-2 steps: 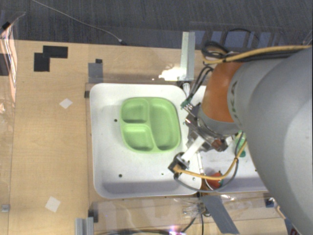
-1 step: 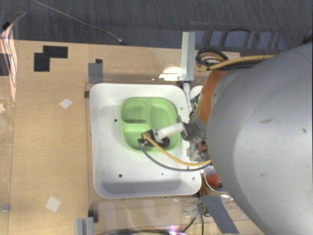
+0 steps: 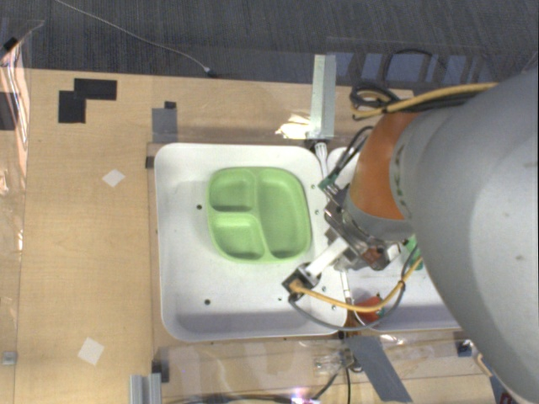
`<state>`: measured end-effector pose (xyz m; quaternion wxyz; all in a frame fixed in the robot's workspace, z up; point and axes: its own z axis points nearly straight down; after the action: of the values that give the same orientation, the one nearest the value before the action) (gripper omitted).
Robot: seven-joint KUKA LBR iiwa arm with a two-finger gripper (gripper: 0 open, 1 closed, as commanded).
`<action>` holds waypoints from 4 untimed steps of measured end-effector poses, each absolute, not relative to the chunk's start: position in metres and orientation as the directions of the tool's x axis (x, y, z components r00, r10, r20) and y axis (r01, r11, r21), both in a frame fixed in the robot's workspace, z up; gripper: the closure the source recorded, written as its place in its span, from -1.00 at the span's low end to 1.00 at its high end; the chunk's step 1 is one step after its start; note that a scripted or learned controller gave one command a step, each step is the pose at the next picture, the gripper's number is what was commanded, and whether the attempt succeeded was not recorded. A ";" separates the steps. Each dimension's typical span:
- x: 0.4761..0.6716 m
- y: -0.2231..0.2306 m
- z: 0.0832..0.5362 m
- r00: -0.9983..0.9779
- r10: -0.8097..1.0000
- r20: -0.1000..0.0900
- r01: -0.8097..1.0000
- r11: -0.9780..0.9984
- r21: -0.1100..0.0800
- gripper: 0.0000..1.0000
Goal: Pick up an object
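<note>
A green plate (image 3: 257, 213) with three compartments lies in the middle of the left white bin (image 3: 181, 259). My gripper (image 3: 369, 252) hangs under the orange wrist band, over the left side of the right bin (image 3: 414, 311), and the arm's bulk covers most of it. Just below the gripper a small red thing (image 3: 368, 297) peeks out in the right bin. A sliver of something green (image 3: 410, 246) shows at the gripper's right. I see nothing held.
The big grey arm (image 3: 472, 225) covers most of the right bin. A metal post (image 3: 322, 99) stands at the back between the bins. Black marks (image 3: 84, 98) lie on the wooden bench at the far left.
</note>
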<state>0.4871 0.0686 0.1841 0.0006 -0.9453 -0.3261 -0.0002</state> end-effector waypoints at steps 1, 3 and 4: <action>0.487 0.119 0.202 0.901 0.434 -0.001 0.434 -0.901 -0.002 1.00; 0.488 0.235 0.292 0.863 0.505 0.006 0.505 -0.863 -0.001 1.00; 0.487 0.234 0.228 0.973 0.229 -0.001 0.229 -0.973 -0.001 1.00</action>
<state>0.4865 0.2342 0.2283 0.0003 -0.9933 -0.1154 0.0006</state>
